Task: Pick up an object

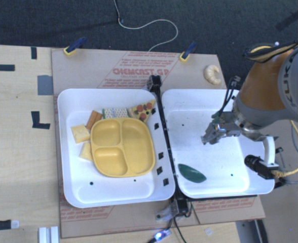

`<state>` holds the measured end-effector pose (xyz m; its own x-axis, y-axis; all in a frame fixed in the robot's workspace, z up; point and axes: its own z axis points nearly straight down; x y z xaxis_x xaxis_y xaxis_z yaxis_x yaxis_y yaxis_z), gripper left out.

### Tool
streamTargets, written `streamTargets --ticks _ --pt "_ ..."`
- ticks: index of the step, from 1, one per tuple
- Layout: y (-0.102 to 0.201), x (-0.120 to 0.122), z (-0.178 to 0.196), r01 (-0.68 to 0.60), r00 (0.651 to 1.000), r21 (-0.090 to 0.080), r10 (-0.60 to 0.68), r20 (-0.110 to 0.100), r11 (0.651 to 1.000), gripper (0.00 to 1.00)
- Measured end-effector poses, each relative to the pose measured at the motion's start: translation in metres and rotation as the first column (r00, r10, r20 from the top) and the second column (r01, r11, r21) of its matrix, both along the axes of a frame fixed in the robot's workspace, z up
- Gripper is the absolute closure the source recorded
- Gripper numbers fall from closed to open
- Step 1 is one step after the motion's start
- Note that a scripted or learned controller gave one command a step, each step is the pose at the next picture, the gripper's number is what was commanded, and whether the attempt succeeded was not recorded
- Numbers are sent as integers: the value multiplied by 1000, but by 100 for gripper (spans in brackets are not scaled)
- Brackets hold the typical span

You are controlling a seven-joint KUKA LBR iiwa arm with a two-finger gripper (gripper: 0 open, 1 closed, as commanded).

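1. Nearest the camera, a dark green flat object lies on the floor of the right bin, close to that bin's front wall and left of its middle.
2. There are two white bins side by side on a brown cardboard sheet that covers the table.
3. The left bin holds one yellow divided plate with three compartments, lying flat at the bin's middle.
4. Around the plate's far and left edges sit several small pieces: a pale yellow block, an orange-brown piece, and a colourful patterned piece toward the divider; others are partly hidden under the plate.
5. The right bin holds one thing, the green object.
6. The pincer hangs over the right bin's middle, below the orange wrist band. Whether its tips are spread or pressed together cannot be told at this size.
7. The green object lies apart from the pincer, nearer the camera and slightly to its left in the view.
8. One pale rounded object rests on the cardboard beyond the right bin.
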<state>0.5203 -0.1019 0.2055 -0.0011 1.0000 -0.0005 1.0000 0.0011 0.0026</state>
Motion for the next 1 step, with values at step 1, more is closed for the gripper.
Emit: streamTargets --ticks 1 --pt "1 0 20 -1 1000 1 1 -2 1000 100"
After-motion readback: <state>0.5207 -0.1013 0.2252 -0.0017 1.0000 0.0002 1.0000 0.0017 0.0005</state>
